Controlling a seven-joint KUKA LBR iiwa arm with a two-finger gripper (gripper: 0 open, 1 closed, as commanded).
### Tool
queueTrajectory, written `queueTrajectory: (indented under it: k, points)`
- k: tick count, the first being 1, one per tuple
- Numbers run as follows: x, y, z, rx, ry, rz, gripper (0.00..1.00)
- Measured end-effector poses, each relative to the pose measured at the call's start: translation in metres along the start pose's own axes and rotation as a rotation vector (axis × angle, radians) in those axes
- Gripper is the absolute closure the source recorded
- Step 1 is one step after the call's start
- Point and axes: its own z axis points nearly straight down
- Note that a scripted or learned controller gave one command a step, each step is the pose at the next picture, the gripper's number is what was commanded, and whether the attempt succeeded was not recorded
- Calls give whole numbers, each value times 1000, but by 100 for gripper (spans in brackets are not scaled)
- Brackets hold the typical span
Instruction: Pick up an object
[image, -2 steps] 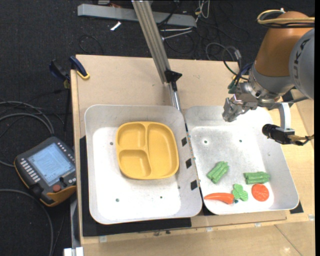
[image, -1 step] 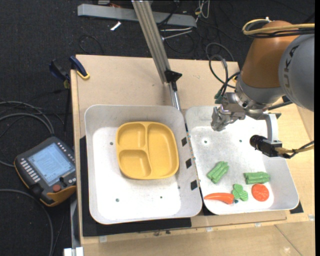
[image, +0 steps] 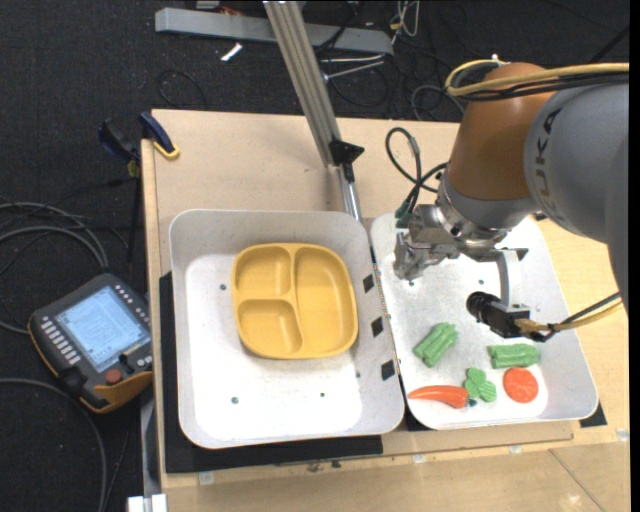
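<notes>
Spanning the wooden worktop (image: 250, 160), two shallow white bins sit side by side: the left bin (image: 200, 400) carries a yellow divided plastic plate (image: 295, 300), the right bin (image: 555, 290) small toy foods. The grey arm's gripper (image: 408, 262) hovers at the right bin's upper left; its state I cannot tell. A green ridged vegetable (image: 436, 342), orange carrot (image: 438, 396) and red tomato (image: 520, 384) lie well apart from it, so descending here likely grasps nothing.

"UK" lettering on grey arm (image: 585, 150)
</notes>
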Motion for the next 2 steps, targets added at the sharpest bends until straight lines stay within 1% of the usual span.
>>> queueTrajectory:
  k: [1, 2]
  points:
    - [46, -21, 9, 0, 0, 0, 100]
    - [93, -41, -4, -2, 0, -1, 100]
